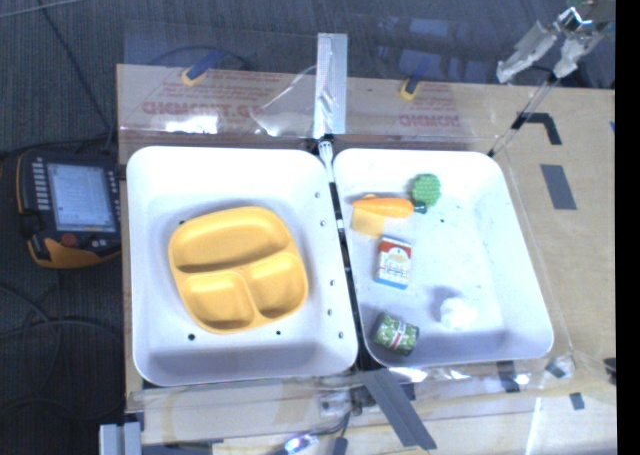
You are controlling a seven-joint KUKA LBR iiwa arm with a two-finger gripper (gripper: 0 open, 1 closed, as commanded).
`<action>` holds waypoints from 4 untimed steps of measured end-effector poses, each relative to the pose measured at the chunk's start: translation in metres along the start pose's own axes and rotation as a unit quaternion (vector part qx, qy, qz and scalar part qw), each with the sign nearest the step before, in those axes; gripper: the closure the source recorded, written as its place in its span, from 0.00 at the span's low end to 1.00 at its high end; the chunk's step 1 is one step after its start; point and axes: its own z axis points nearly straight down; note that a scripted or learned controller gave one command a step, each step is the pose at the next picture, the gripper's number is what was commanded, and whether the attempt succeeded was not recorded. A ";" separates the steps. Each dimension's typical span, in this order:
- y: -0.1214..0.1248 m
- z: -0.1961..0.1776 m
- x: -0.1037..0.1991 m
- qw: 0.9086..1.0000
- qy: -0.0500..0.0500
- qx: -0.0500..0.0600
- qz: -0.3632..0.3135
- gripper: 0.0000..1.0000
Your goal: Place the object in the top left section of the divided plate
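The gripper (560, 38) hangs at the upper right of the frame, above the bench and outside both bins; its jaws are too blurred to tell apart from together. The yellow divided plate (237, 266) lies in the left bin (150, 343). In the right bin (520, 283) lie a carrot (381, 208), what looks like broccoli (425, 188), a small carton (394, 263), a green can (396, 334) and a white ball (458, 313).
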 end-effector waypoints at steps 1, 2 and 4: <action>0.000 0.000 0.000 1.000 0.000 0.000 0.000 0.00; -0.015 0.009 -0.018 0.995 0.000 0.000 -0.097 0.00; -0.007 0.000 -0.042 0.998 0.001 -0.001 -0.056 0.00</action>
